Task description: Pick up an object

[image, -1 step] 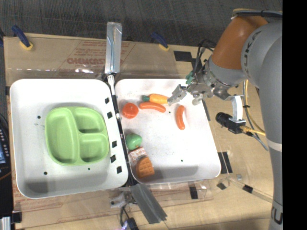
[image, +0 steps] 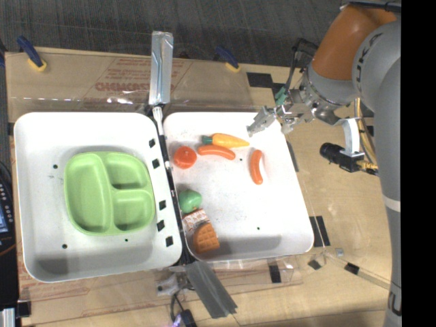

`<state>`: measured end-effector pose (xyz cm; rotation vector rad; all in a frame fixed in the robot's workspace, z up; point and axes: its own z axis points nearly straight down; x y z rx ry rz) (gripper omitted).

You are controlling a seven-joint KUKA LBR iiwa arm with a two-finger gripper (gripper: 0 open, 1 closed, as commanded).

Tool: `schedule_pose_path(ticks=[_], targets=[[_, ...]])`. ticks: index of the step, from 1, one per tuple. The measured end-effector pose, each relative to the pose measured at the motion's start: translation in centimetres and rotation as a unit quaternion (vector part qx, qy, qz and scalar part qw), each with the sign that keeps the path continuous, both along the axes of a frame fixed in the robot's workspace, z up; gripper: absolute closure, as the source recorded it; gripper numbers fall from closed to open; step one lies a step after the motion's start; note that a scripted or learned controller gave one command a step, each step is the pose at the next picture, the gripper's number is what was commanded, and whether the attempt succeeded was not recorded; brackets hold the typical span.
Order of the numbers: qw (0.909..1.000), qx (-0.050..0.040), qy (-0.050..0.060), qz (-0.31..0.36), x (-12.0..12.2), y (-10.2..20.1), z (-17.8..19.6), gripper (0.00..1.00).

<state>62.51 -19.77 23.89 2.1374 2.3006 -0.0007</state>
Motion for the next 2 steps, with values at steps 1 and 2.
schedule_pose_path(ticks=[1, 2], targets=[[0.9960, 0.0008, 0.001, -0.090, -3.10, -1.11, -14.65, 0.00], [0.9962, 0.0009, 0.003, -0.087, -3.10, -1.02, -13.75, 1.00]])
